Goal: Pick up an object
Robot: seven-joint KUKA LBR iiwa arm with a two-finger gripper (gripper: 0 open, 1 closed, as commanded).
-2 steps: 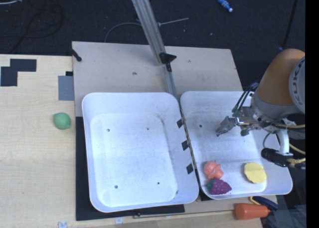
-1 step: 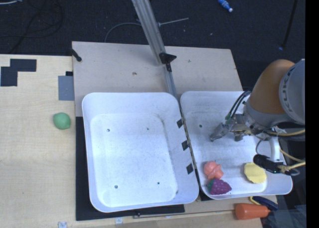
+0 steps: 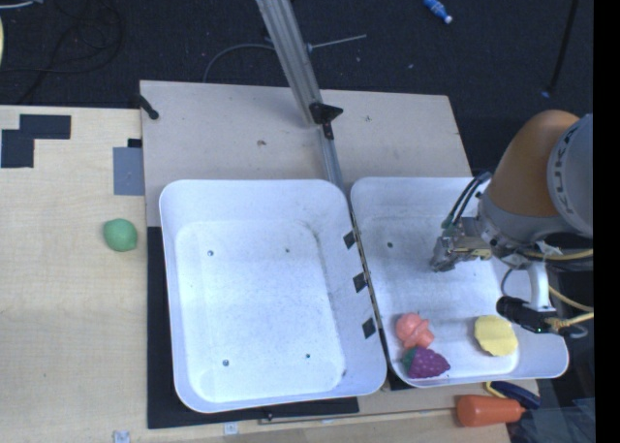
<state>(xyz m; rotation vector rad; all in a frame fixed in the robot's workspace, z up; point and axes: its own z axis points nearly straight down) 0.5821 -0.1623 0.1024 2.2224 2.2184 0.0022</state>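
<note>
The right bin [image 3: 407, 208] holds three small things near its front edge: a pink-orange toy [image 3: 415, 329], a purple grape bunch [image 3: 426, 363] just in front of it, and a yellow piece [image 3: 495, 335] toward the right. My gripper [image 3: 448, 259] hangs low over the middle of the right bin, behind and slightly right of the pink-orange toy. Its tips look close together and I see nothing between them. The grey arm with its orange band [image 3: 533, 165] reaches in from the right.
The left bin [image 3: 254, 296] sits beside the right one. A green ball [image 3: 121, 235] lies on the bench far left. An orange object [image 3: 487, 409] rests outside the right bin's front edge. A metal bar [image 3: 295, 53] slants up behind the bins.
</note>
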